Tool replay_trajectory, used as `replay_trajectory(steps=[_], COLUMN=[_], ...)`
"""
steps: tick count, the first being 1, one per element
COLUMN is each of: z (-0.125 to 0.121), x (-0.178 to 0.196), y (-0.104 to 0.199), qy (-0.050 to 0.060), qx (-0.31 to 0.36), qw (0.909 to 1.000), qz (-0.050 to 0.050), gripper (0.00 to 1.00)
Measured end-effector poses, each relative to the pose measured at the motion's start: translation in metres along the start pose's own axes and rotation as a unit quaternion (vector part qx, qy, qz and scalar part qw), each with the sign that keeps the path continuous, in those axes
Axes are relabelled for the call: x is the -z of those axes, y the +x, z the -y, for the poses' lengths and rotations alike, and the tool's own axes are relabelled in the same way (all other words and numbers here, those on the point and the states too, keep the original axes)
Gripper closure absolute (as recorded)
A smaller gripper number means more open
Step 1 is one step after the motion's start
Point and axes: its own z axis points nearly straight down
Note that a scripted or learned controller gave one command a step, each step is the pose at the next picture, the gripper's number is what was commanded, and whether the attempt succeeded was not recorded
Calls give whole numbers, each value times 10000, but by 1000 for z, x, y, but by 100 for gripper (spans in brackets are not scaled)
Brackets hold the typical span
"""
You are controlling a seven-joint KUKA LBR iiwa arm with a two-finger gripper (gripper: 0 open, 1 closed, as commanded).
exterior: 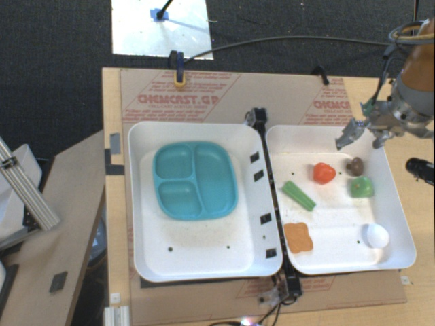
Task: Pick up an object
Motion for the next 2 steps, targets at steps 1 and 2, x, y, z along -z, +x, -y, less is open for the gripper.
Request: replay_trajectory(steps=[1, 2], z=[-2, -6], x=[6, -54], y=[0, -6], qy=[-51, -29], qx=[11, 0], qw=[10000, 10000], qz=[9, 6], gripper=[0, 0])
